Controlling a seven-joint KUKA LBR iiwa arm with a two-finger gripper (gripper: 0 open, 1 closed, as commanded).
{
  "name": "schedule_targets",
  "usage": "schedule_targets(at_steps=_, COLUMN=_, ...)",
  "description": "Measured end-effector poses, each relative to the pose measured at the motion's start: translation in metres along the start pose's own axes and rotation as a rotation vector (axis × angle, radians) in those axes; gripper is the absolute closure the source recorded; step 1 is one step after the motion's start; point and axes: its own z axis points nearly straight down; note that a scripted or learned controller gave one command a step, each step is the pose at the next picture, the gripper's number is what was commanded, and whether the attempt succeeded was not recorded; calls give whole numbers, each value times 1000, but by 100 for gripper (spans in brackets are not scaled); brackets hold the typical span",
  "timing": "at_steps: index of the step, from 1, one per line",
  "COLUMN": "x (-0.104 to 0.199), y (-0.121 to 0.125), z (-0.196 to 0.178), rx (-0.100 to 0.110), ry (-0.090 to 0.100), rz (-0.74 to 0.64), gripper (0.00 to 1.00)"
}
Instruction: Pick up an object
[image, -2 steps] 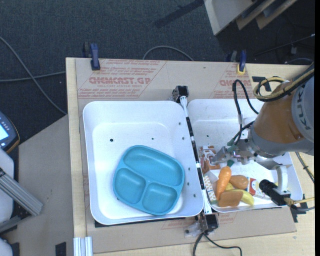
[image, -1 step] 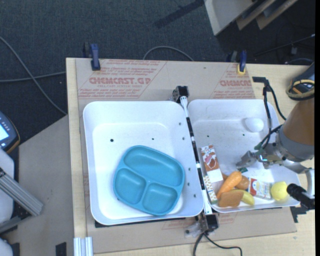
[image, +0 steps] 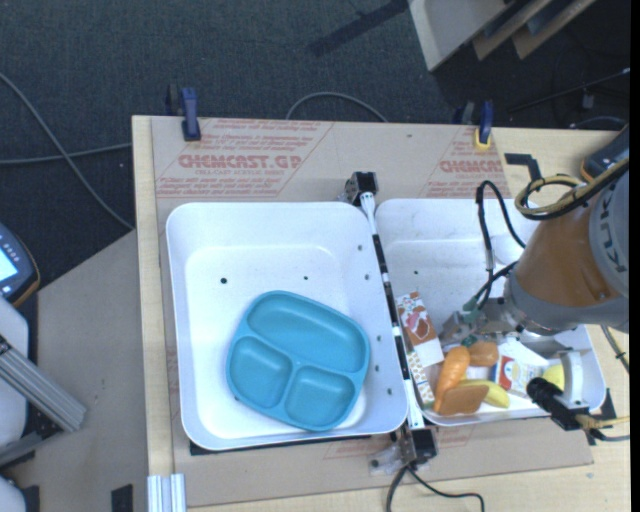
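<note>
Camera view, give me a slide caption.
Arm reaching into right bin of toy food; blue divided plate in left bin.

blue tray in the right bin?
No, the blue tray lies in the left bin; the right bin holds the small food items.

The blue tray (image: 297, 360) looks like smooth plastic, the white bins (image: 200, 300) look shiny, and the bench (image: 150, 300) looks like plain wood.

The arm (image: 575, 265) runs off the right edge and hides part of the right bin (image: 440, 225).
</note>
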Motion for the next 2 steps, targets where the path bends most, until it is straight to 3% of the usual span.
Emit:
schedule_targets(at_steps=1, x=-52, y=86, z=4, rx=3, ry=7, rz=-5, gripper=0)
schedule_targets(at_steps=2, x=-95, y=122, z=-76, rx=1, ry=7, rz=-4, gripper=0)
